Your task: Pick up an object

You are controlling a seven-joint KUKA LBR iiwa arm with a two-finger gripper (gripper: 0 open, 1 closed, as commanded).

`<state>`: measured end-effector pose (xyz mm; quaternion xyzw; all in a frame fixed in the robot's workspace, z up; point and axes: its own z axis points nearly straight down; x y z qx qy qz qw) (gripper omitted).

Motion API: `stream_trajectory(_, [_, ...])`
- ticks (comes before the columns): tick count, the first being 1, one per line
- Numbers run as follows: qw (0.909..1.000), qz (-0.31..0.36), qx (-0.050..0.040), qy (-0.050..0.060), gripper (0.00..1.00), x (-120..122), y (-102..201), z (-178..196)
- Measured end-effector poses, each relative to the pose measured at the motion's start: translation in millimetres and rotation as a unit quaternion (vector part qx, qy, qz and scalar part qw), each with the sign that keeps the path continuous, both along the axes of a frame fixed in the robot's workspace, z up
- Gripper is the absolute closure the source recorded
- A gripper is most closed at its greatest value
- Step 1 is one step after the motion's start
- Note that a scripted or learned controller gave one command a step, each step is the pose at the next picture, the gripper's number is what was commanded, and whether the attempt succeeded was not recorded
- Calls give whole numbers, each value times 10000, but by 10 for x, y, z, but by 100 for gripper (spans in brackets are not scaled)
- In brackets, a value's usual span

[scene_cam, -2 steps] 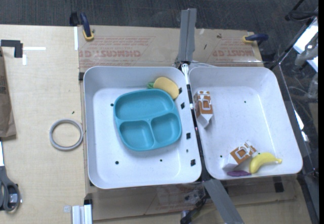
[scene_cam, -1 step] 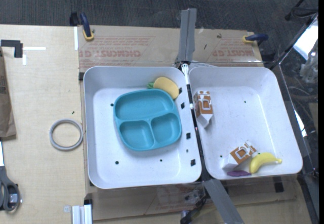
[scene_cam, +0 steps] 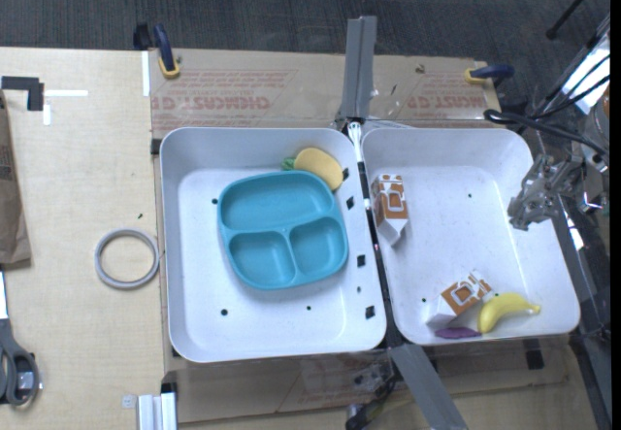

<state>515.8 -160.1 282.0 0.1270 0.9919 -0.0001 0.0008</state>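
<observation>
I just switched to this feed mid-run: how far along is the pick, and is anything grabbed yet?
Done: nothing looks picked. In hand: the gripper sits at the right bin's right edge, with no object seen between its fingers. Left: choosing and lifting an object. The banana and small carton lie in that bin's near corner, another carton by its left wall, and the blue tray lies in the left bin.
</observation>
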Motion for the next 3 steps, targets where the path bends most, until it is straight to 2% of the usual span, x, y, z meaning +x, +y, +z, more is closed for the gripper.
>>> stream_trajectory(1, [9974,-720,3,5,100,-170,-179,-1728])
stream_trajectory(2, [9975,-701,-2,-9,100,661,-569,-1898])
stream_trajectory(3, [9944,-1056,-1,-16,100,1008,-194,-1893])
